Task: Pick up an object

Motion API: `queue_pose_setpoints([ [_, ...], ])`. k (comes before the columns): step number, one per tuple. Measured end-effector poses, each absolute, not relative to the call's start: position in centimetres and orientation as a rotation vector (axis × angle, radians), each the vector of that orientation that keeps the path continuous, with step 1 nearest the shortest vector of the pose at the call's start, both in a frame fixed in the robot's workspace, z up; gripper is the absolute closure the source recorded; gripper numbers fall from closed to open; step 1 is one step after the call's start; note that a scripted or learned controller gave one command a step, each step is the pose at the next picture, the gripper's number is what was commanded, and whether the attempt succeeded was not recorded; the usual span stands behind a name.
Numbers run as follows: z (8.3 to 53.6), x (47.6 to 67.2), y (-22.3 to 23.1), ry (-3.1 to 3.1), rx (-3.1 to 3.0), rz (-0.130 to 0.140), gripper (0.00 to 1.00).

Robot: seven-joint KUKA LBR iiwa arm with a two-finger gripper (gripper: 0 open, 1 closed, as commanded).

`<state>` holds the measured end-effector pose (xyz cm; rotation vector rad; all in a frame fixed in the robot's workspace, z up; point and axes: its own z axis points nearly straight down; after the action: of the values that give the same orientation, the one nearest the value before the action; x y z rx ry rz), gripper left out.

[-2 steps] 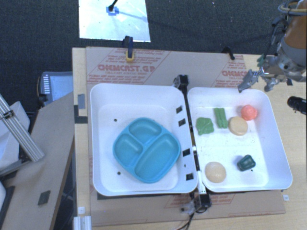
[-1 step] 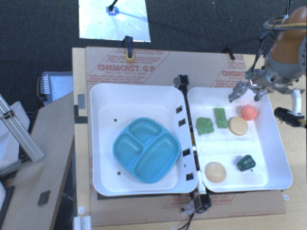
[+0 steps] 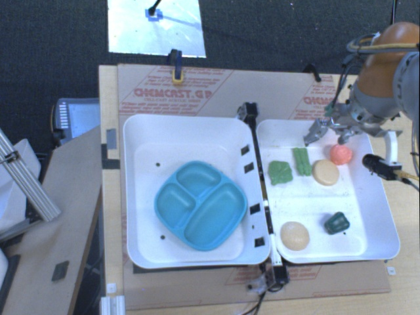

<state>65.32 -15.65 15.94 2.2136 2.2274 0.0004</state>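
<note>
My gripper (image 3: 330, 134) hangs over the far part of the right bin (image 3: 377, 241), its fingers spread and open with nothing between them. Just below it to the right lies a pink-red ball (image 3: 340, 155). A pale round piece (image 3: 325, 172) rests beside that ball. A green ridged stick (image 3: 302, 161) and a green leafy piece (image 3: 280, 172) lie to the left of them. Nearer the front sit a tan round piece (image 3: 294, 235) and a dark green piece (image 3: 336, 223).
The left bin (image 3: 141, 176) holds a blue divided plate (image 3: 199, 205). A black-clipped divider (image 3: 257, 176) runs between the two bins. Cardboard (image 3: 216, 90) lies under both bins.
</note>
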Motion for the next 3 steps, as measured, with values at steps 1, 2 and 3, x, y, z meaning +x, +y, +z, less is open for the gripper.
queue_pose_setpoints([
  [1, 11.8, 65.1, -15.1, 2.228, 2.214, 0.000, 0.00],
  [2, 13.1, 65.3, -15.1, 2.226, 2.208, 0.006, 1.00],
  [3, 19.2, 64.8, -14.8, 2.224, 2.212, 0.006, 1.00],
])
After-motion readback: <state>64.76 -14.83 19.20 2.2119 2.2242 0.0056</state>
